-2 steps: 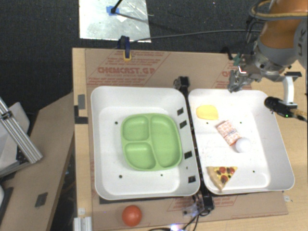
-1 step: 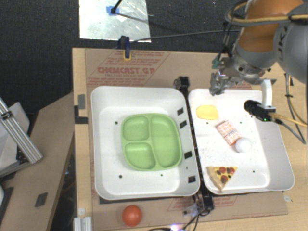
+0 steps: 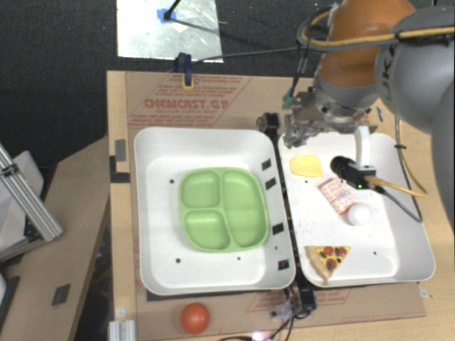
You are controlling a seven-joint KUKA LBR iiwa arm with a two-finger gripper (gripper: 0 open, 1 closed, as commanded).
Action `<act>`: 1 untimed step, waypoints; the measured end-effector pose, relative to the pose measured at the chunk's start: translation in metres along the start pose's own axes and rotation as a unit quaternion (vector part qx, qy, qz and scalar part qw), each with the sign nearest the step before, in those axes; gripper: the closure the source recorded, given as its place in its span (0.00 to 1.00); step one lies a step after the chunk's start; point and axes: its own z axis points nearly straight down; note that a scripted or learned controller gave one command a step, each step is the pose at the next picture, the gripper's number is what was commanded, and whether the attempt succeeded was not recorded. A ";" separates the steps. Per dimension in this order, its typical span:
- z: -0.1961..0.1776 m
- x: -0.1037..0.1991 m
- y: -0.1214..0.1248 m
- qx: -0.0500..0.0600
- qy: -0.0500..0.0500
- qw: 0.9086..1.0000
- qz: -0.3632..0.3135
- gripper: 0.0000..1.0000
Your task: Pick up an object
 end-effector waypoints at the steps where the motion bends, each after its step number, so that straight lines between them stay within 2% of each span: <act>1: 0.021 0.049 -0.024 0.001 0.000 1.000 0.000 1.00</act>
